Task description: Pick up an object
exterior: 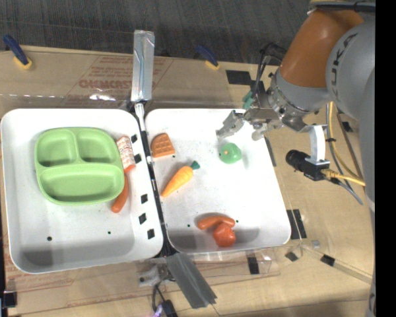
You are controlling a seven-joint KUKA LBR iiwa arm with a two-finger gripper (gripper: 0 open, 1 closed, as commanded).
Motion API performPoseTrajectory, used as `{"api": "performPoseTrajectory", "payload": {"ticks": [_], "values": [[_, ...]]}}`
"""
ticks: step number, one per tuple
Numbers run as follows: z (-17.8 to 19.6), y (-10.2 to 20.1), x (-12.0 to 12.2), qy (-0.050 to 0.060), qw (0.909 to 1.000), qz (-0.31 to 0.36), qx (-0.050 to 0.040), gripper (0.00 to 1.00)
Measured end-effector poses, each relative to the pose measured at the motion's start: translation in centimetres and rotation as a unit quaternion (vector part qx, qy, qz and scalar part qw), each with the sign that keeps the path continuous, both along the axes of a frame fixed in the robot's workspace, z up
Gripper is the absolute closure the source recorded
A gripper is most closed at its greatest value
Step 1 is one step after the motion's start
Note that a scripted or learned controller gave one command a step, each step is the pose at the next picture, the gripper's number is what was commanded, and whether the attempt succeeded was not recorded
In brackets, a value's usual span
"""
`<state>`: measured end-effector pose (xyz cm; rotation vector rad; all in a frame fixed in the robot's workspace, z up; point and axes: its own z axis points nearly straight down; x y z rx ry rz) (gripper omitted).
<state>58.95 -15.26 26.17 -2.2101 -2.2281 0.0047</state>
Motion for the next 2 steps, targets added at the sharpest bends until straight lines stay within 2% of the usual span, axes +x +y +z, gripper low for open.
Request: {"api": "performPoseTrajectory", "payload": {"ticks": [1,2], "values": [[-8.3,6.2,-0.6,0.001,0.9994,0.035,0.0001,0.0],[-17.1,5.7,-2.2,-0.001,0.9995,0.031,0.0001,0.0]]}}
